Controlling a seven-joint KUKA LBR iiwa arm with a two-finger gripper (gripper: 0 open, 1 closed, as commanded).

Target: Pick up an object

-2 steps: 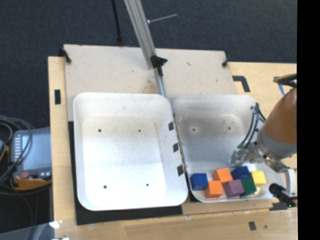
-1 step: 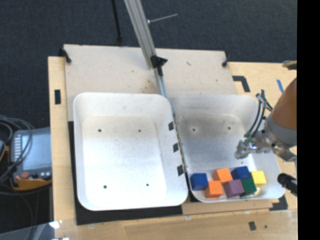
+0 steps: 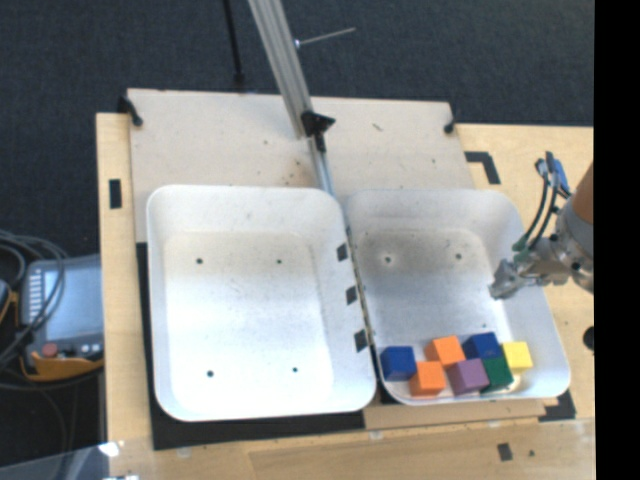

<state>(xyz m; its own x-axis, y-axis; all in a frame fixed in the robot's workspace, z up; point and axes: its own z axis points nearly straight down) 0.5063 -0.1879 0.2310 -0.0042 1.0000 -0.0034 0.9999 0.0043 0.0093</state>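
The gripper (image 3: 505, 280), whose opening cannot be determined, hangs over the right bin (image 3: 420, 213), with the block cluster (image 3: 458, 364) nearer the camera and slightly left.

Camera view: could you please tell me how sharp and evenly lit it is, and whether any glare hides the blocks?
Camera view: soft overall; light even, no glare on the blocks, colours readable; grey smudging dulls the right bin; the pincer at the right is blurry.
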